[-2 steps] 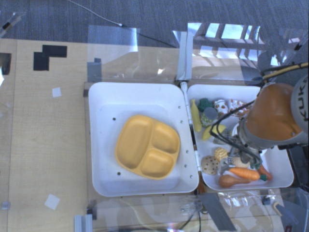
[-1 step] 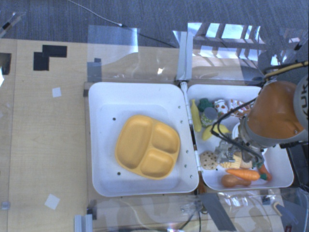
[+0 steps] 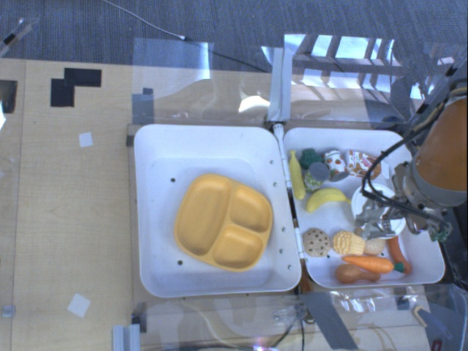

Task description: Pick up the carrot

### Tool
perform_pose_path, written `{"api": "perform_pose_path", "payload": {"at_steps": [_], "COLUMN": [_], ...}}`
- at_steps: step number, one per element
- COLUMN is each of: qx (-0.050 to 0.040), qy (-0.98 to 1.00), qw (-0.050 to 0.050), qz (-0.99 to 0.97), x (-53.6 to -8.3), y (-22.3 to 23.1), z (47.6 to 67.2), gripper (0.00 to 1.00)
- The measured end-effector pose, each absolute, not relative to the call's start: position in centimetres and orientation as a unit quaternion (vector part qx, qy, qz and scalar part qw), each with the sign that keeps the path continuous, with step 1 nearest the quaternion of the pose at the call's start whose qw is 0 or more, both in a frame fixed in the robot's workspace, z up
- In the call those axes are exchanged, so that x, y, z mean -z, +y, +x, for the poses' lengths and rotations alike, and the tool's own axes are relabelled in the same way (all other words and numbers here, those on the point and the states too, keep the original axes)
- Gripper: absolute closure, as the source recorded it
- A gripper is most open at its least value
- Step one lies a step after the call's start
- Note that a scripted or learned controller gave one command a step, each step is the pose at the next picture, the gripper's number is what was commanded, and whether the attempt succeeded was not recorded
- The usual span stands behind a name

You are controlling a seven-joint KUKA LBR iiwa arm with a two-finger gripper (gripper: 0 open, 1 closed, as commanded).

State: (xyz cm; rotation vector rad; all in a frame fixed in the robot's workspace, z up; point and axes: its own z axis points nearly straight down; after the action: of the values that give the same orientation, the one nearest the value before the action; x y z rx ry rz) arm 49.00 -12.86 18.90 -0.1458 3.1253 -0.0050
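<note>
Carrot lies flat near the front of the right bin, at about five o'clock from the bin's middle, long axis running roughly three to nine o'clock, green end toward three.

Gripper hangs just above the carrot at its twelve o'clock, over a white plate. Metal fingers point down; whether they are spread or closed, cannot tell. Nothing is visibly between them. The carrot sits apart from the gripper, on the bin floor.

Neighbours of the carrot: corn cob touching at eleven o'clock, a brown potato-like piece at seven o'clock, a cookie farther off at nine to ten o'clock, a reddish sausage at two o'clock.

Farther back in the same bin: banana near the middle, a second yellow piece along the left wall, a green item and a grey round item at the back left, two printed cans at twelve o'clock.

Left bin holds a yellow divided tray, three compartments, set near its middle.

Arm enters from three o'clock, orange band showing, black cable looped beside it.
</note>
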Motion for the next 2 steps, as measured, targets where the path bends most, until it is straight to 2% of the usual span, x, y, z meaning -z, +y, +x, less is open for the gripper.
{"api": "perform_pose_path", "payload": {"at_steps": [1, 2], "qx": [-0.0014, 0.0001], "qy": [0.998, 0.997], "qw": [0.007, 0.004], "qz": [-0.069, -0.076], "x": [-24.2, -22.1], "y": [-1.7, -3.6], "z": [50.5, 51.5], "gripper": [1.00, 1.00]}}
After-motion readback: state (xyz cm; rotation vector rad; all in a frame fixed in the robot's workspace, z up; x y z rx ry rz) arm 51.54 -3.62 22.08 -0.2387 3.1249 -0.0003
